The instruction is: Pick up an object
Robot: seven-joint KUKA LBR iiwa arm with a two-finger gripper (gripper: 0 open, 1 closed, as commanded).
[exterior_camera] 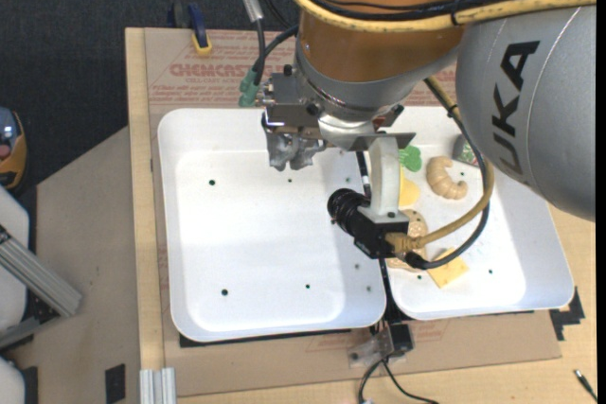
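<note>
My gripper hangs under the big orange-banded wrist, over the far right part of the left bin, close to the wall between the two bins. Nothing can be seen held in it. The right bin holds the loose objects: a tan croissant-shaped piece, a small green piece, a flat yellow piece and a yellow wedge near the front. The arm hides much of the right bin's back part.
A white bracket and a black cable fitting hang from the arm over the divider between the bins. A grey item peeks out beside the arm. Cardboard lies under both bins.
</note>
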